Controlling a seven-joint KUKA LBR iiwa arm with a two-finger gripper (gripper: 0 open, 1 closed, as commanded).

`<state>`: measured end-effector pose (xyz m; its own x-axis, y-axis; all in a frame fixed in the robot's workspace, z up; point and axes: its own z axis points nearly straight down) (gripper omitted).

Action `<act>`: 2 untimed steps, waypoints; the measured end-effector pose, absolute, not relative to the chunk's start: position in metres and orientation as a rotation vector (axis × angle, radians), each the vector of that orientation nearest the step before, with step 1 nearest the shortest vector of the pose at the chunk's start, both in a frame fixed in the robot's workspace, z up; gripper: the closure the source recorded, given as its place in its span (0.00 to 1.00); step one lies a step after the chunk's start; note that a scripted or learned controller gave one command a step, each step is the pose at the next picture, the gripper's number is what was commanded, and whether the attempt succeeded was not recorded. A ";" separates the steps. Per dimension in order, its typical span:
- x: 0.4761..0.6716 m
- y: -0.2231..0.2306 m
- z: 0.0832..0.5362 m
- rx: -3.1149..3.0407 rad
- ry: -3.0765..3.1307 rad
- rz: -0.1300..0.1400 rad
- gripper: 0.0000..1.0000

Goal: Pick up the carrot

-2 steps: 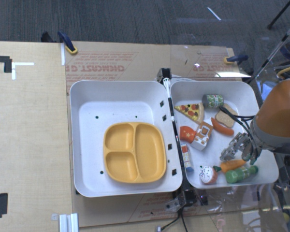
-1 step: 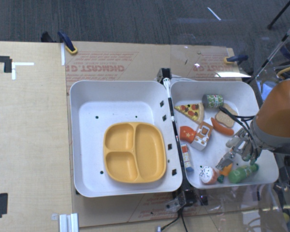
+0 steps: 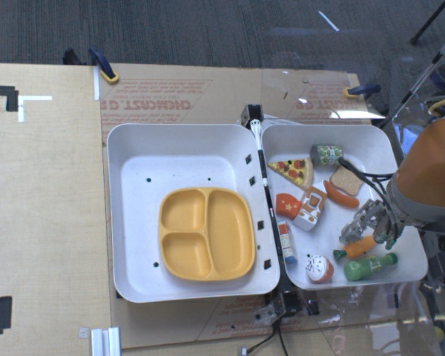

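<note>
The carrot, orange with a green tip, lies in the right bin near its front right. My gripper hangs right over the carrot's right end, its metal fingers pointing down at it. Whether the fingers touch the carrot I cannot make out. A green bottle lies just in front of the carrot.
The right bin also holds a pizza slice, a green can, a toast slice, a sausage, a small carton, a red piece and a white-red ball. A yellow divided plate sits in the left bin.
</note>
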<state>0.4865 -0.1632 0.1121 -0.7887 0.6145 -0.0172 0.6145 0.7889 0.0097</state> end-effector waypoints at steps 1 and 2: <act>0.482 -0.147 0.092 0.567 3.086 0.000 1.00; 0.480 -0.155 0.093 0.041 3.134 0.000 1.00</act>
